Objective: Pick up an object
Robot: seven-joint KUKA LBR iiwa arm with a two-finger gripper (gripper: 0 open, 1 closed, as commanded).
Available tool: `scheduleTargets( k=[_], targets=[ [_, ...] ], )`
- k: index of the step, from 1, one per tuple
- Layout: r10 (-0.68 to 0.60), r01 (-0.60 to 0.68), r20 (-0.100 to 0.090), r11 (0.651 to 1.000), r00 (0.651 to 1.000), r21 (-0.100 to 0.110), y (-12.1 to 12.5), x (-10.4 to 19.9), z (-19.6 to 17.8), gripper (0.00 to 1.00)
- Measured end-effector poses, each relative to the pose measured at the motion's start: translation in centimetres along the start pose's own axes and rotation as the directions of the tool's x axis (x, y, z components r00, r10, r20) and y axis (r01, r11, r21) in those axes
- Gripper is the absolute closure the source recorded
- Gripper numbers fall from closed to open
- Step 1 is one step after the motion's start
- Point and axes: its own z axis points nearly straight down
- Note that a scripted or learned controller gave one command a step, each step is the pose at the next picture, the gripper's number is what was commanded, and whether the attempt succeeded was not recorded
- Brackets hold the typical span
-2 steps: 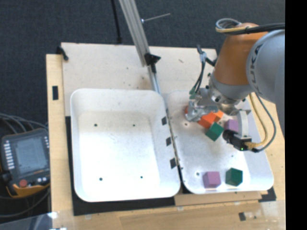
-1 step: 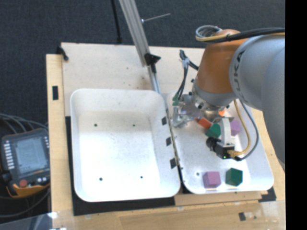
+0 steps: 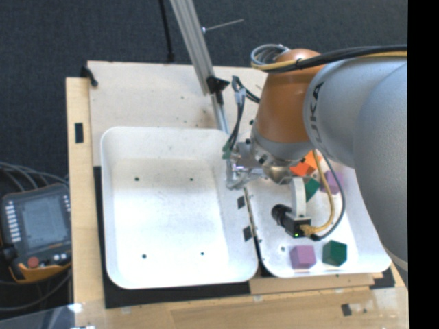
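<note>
The gripper (image 3: 255, 168) hangs over the right bin (image 3: 276, 266) toward its 10 o'clock side, open or closed I cannot tell, while a purple cube (image 3: 302, 256) and a green cube (image 3: 335, 252) sit side by side near its 6 o'clock rim.

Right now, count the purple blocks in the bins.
2 purple blocks: one near the right bin's front edge, beside a green block; one peeking from under the arm farther back. The arm may hide more.
</note>
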Motion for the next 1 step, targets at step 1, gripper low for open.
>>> scheduleTargets(
  k=[1],
  targets=[
    [-0.001, 0.001, -0.002, 1.000, 1.000, 0.001, -1.86, 5.37, -1.06, 1.00]
  ],
)
